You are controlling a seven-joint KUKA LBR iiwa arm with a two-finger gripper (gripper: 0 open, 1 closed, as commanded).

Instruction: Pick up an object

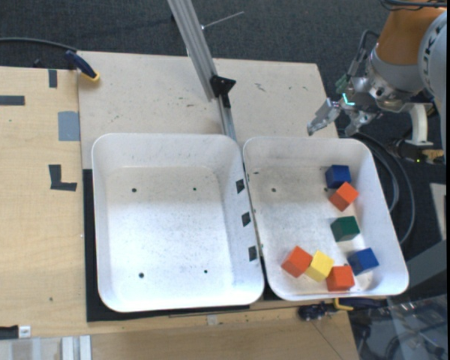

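Empty gripper [331, 118], jaws apart for a pick, hangs above the far edge of the right bin [304, 152], whose blocks, from blue block [337, 175] to yellow block [320, 265], lie along its right side and near corner.

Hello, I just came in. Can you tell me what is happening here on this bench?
A grey and orange robot arm is reaching in from the right, and its job is to pick up an object. Its claw hangs above the far rim of the right bin, holding nothing yet. All seven cubes lie in that bin: two blue, three orange, one green and one yellow. They sit along its right side and near corner. The left bin is beside it.
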